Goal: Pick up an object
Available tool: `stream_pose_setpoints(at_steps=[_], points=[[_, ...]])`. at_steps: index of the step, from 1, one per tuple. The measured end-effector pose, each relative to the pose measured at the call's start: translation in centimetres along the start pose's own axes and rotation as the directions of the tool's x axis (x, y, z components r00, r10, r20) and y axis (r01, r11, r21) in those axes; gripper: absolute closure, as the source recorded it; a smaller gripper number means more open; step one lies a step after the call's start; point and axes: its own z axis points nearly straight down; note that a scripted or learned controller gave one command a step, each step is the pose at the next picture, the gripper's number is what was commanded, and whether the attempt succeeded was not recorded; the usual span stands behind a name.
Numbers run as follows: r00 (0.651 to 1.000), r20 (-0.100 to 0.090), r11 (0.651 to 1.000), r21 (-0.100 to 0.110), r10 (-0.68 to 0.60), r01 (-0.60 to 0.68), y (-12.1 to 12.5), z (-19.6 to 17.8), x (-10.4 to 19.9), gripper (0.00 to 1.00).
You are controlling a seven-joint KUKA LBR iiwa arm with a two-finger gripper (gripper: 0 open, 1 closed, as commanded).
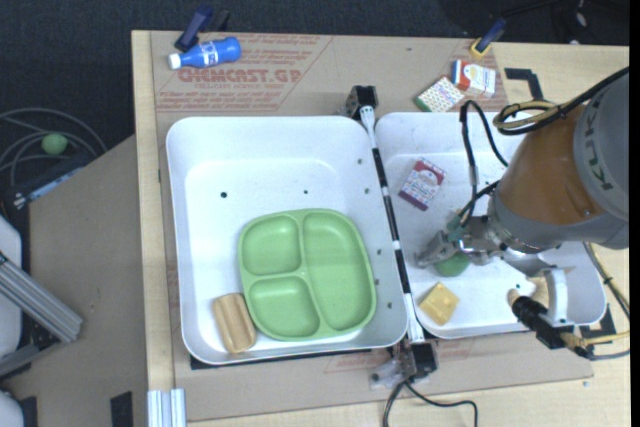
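In the right bin [440,130], my gripper [443,253] is down low near the left wall. A small green object [453,266] lies right under its tip, partly covered by it. Whether that object is gripped does not show. A yellow block [438,303] lies just in front of the gripper on the bin floor. A red and white packet [421,184] lies farther back in the same bin. The grey arm with its orange band [555,180] covers the right part of this bin.
The left bin [200,155] holds a green divided plate [305,273] and a tan slab [234,322] at its front left. Behind the bins on the bench lie a blue and white bottle [207,52] and small cartons [455,87]. A cable [475,135] loops above the right bin.
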Motion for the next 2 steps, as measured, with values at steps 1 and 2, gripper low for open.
stream_pose_setpoints(at_steps=[1, 2], points=[[1.0, 0.001, 1.0, -0.002, 0.001, -0.001, 0.0, -1.0, 0.0, 1.0], [1.0, 0.0, 1.0, -0.005, -0.002, 0.002, 6.6, -10.2, 6.0, 1.0]])
